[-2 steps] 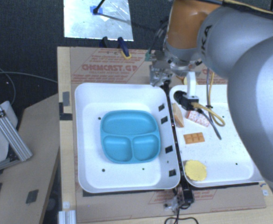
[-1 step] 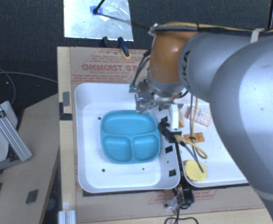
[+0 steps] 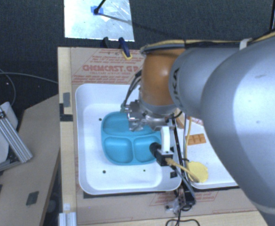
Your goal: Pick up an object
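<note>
Blue divided tray (image 3: 123, 142): lies flat in left bin (image 3: 92, 173), directly beneath gripper (image 3: 136, 121) and extending leftward. Finger opening cannot be told.

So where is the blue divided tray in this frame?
The blue divided tray lies in the left white bin, toward that bin's right side, directly under the arm's wrist and gripper, which overlap its upper right part.

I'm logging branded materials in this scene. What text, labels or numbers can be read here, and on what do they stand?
"CHEMCAST" in red print, followed by letters cut off by the arm, on the brown board behind the left bin.
Smaller red print lines below it: too blurred to read.
Dark lettering on the grey arm: unreadable.
</note>
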`<move>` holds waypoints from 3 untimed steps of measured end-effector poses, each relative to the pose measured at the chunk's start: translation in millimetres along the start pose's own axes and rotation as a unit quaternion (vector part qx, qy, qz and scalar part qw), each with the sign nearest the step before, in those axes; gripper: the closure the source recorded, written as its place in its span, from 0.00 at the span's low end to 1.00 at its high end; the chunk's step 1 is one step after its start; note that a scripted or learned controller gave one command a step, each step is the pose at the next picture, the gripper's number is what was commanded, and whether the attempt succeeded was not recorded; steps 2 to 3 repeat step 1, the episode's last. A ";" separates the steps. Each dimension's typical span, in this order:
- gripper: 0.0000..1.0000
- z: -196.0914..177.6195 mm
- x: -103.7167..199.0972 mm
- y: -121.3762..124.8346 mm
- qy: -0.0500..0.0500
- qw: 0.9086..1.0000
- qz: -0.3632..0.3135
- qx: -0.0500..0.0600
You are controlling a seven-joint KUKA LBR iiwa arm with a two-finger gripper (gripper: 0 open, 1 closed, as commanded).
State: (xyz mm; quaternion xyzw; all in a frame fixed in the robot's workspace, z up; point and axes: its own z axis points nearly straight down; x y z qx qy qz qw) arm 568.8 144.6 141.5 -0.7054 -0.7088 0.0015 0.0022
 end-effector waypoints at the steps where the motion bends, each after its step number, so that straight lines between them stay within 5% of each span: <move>1: 1.00 53.9 -9.3 106.4 0.001 1.000 0.000 -0.011; 3: 1.00 53.9 -9.3 106.4 0.001 1.000 0.000 -0.011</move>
